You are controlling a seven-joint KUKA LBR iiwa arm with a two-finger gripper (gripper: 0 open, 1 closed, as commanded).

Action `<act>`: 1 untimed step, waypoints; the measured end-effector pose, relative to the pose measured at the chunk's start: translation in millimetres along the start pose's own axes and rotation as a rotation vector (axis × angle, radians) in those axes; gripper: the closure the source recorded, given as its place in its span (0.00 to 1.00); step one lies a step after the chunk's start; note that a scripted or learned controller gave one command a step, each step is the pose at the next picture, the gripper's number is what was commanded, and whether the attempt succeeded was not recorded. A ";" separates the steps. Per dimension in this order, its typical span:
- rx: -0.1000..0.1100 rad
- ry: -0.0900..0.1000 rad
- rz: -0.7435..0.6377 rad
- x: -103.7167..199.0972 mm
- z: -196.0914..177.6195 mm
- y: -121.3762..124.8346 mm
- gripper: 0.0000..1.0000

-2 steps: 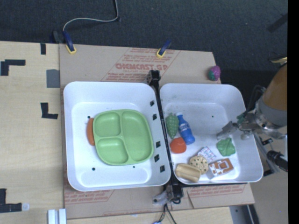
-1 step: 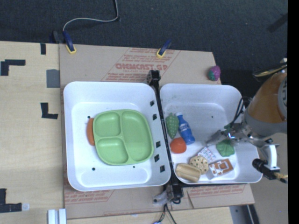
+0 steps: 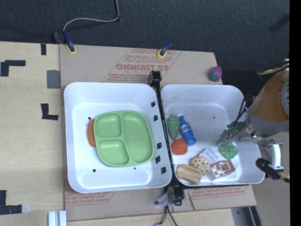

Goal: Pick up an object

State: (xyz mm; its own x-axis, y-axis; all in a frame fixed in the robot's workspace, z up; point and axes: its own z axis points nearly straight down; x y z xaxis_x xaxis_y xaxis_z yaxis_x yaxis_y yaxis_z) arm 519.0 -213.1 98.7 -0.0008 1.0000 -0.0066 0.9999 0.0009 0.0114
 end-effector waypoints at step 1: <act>0.011 0.008 -0.002 92.0 -21.2 58.9 1.00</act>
State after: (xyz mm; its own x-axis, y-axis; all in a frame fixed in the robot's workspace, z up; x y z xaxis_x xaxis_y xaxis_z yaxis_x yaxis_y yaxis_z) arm 577.5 -120.9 119.9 -0.0029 1.0000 0.0014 1.0000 0.0029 0.0002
